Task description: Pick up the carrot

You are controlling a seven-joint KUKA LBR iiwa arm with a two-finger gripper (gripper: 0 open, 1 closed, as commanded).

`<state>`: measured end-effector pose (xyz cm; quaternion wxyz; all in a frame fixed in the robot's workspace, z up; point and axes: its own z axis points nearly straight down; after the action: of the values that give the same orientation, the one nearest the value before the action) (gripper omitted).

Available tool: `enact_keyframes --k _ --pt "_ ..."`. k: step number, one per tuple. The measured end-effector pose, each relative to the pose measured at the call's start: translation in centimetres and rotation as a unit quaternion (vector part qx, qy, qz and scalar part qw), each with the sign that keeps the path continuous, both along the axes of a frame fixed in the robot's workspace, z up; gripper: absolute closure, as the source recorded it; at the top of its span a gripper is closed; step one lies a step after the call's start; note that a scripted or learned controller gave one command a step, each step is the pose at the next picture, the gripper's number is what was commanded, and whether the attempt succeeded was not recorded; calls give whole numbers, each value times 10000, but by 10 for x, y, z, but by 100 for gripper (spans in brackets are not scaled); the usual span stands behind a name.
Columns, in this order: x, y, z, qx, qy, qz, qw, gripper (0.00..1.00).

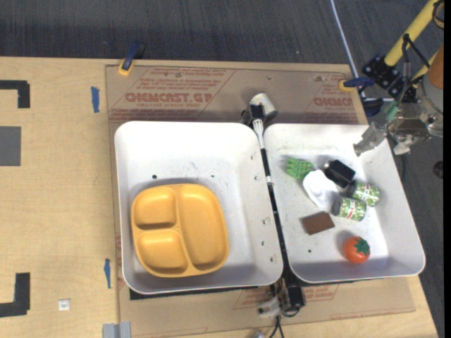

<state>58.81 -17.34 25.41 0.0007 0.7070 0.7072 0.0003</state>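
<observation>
We see the gripper at the far right rim of the right bin, the arm above it cut off by the frame; whether it is released or clenched we cannot tell. No carrot is plain to us: nearest the gripper lie a black object, a white piece and a green leafy item, farther off 2 green cans, a brown block and a tomato. Well beyond, the left bin holds a yellow divided tray on the cardboard-covered bench.
</observation>
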Motion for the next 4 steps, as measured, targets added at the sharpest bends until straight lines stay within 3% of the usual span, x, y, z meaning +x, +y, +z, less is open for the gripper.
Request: enact_keyframes --k 1,2,3,4 --pt "-28 45 -127 6 14 -486 9988 0" --pt "-27 45 -116 2 -4 -497 9988 100" --pt "-82 96 -58 9 17 -3058 9521 100" --pt "-109 160 -31 10 31 -3156 9489 100"
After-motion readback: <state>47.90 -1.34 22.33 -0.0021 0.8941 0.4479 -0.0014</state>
